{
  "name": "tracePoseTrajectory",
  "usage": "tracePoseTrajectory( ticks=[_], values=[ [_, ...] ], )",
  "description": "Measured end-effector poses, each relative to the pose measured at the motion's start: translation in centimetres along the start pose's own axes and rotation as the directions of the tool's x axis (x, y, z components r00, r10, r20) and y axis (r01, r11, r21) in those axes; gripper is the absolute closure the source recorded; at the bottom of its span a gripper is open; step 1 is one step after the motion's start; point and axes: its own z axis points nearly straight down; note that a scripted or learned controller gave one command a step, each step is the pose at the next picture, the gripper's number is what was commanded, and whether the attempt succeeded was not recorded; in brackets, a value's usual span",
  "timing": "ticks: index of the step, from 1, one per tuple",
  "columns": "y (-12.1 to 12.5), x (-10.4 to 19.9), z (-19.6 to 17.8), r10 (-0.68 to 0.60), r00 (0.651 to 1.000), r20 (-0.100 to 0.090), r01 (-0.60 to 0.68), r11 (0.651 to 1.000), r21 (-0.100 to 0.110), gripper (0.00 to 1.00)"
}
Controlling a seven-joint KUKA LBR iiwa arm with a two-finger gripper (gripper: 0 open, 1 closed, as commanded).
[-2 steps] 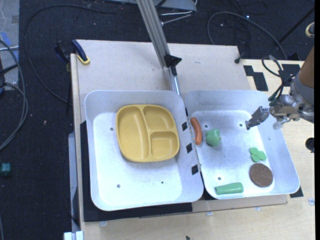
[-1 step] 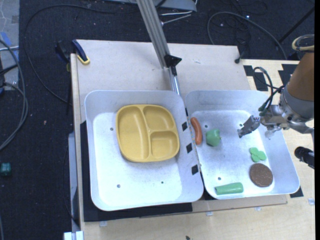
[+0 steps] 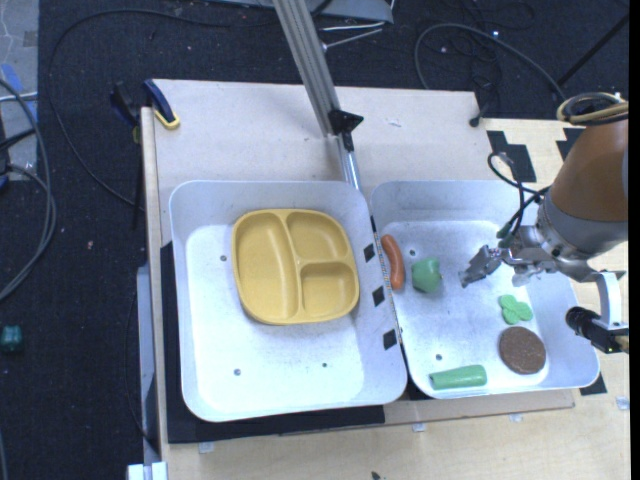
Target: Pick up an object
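Green block [image 3: 427, 275] lies left of seemingly empty fingers [image 3: 482, 266]

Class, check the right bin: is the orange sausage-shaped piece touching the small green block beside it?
Apart. The camera view shows a strip of white bin floor between the orange sausage-shaped piece and the small green block.

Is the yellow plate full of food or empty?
Empty. The yellow plate in the left bin shows only bare yellow in all three compartments.
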Motion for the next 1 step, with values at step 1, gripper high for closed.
tracePoseTrajectory(
  ticks=[1],
  values=[
    [-0.97,0.4,5.9,0.001,1.0,-0.001,-0.001,1.0,0.002,0.0]
  ],
)
